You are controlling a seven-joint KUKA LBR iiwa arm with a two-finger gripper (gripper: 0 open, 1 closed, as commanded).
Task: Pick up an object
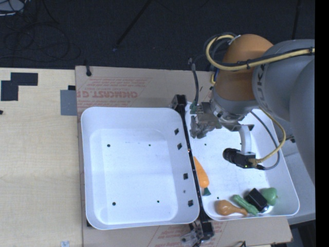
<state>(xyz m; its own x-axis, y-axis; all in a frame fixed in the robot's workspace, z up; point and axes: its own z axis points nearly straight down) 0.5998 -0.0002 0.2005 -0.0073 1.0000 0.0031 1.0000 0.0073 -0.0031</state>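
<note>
The right bin (288,187) holds several small objects. An orange carrot-shaped piece (202,173) lies against its left wall, with a small teal bit (205,191) just below it. Along the front wall lie a tan gourd-shaped piece (229,207), a green elongated piece (245,204), a black block (255,198) and a green rounded piece (269,194). My gripper (198,128) hangs over the bin's far left part, close to the wall between the bins, well above the carrot piece. Nothing shows in its grasp.
The left bin (87,138) sits beside the right one, their walls meeting at a black clip strip (189,158). A black cylinder (237,157) on a cable juts from the wrist over the right bin's middle. The grey arm covers the bin's far right.
</note>
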